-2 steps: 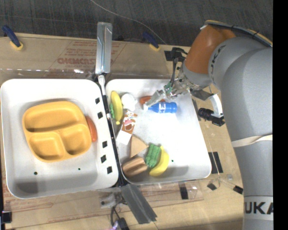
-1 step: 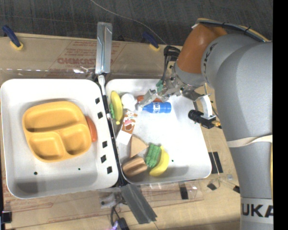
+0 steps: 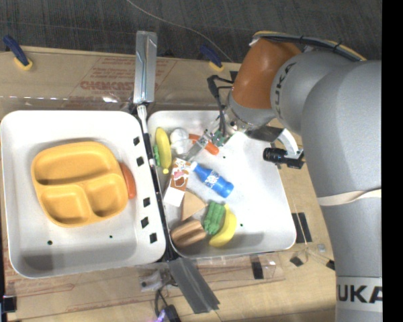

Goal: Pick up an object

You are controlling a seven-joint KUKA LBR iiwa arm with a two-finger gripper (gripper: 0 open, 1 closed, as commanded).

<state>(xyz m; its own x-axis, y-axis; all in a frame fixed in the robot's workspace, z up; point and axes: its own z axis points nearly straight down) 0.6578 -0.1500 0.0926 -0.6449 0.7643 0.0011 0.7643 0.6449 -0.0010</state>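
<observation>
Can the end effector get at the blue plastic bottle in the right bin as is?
Probably yes. The blue plastic bottle lies on top of the clutter, uncovered, and the end effector hangs just above it in the same right bin.

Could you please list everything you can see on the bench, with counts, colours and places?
Bins: two, white, side by side on the bench.
Tray: one, yellow, three compartments, in the left bin.
Orange item: one, at the tray's right edge; too hidden to name.
Bottle: one, blue, middle of the right bin.
Banana: one, yellow, against the right bin's left wall.
Green and yellow toy: one, near the right bin's front.
Copper cup: one, on its side, front left corner of the right bin.
Clamps: two, blue, on the cardboard at the back.
Arm: one, grey with orange band, reaching into the right bin's back.
Gripper: one, low over the right bin's back.
</observation>
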